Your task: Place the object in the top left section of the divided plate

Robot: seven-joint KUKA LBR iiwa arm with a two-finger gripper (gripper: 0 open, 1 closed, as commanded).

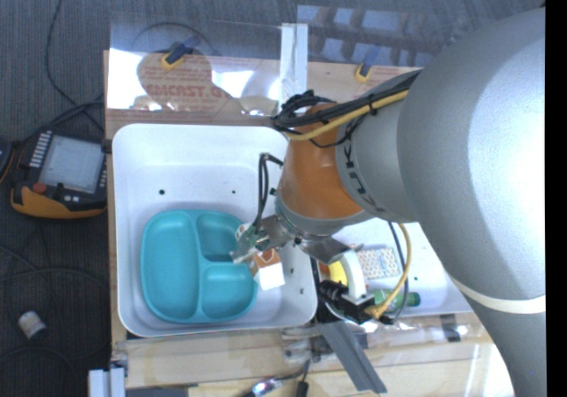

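Observation:
A teal divided plate [190,267] with three sections lies in the left white bin [177,156], towards its front. The grey arm with its orange band reaches in from the right, and my gripper [252,246] hangs over the plate's right rim, by the upper right section. A small orange-brown thing [265,255] shows right at the gripper tip, and a small white block [270,276] sits just below it by the plate's edge. Whether the orange-brown thing is held cannot be made out.
The right bin [434,284] holds a yellow object [335,273], a white patterned pad [376,262] and a green item [394,300], partly under the arm. A handheld controller [58,174] lies on the floor at the left.

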